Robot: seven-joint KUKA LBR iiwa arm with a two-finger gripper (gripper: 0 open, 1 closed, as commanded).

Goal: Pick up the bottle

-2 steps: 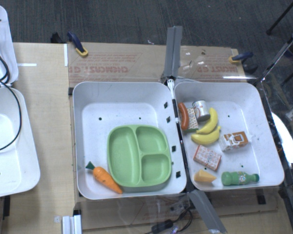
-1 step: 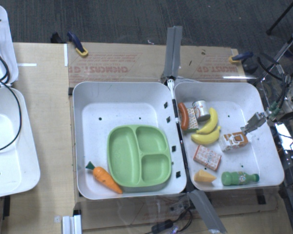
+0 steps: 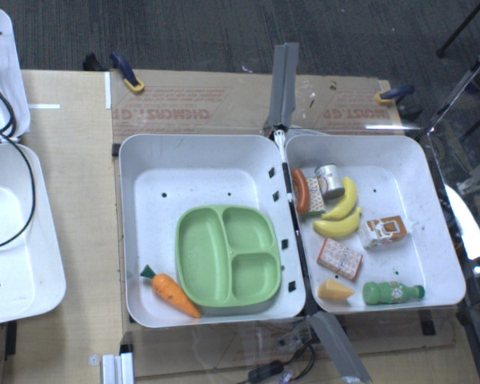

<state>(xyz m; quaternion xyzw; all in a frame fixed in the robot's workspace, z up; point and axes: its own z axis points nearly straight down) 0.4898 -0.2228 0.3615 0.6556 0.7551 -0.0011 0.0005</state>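
Green bottle (image 3: 393,293) lies on its side in the right bin (image 3: 432,184), at the near edge, cap pointing away from the cheese wedge (image 3: 334,290) just beside it. Past the wedge: cracker packet (image 3: 339,258), bananas (image 3: 341,212), small carton (image 3: 383,231). Jaws: cannot tell. Left bin (image 3: 136,182) holds green divided plate (image 3: 226,256) and carrot (image 3: 171,291).

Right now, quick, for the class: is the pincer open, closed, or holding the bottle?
Pincer: cannot be told.
The bottle lies on its side in the right bin, nothing gripping it.
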